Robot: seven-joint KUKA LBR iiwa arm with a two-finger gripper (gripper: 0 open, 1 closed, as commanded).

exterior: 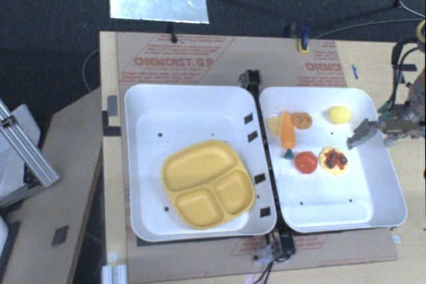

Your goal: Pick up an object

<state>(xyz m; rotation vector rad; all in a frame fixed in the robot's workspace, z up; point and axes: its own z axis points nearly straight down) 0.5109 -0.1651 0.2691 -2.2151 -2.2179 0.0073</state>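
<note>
Jaw state cannot be told; gripper [363, 133] hangs over right bin [346, 216] right side, near pizza [333, 160] and lemon [340, 115].

Toy foods lie in the right bin [373, 213]: carrot [287, 130], cookie [301, 120], lemon [340, 115], tomato [305, 162], pizza [333, 160].

Arm [407, 118] cut off by right edge. Tool [363, 133] blurred; finger state unreadable. Pale yellow item [273, 124] partly hidden behind carrot [287, 130]. Aluminium frame [25, 153] cut off at left edge. Small pizza-like piece [333, 160]: detail too small to tell.
</note>
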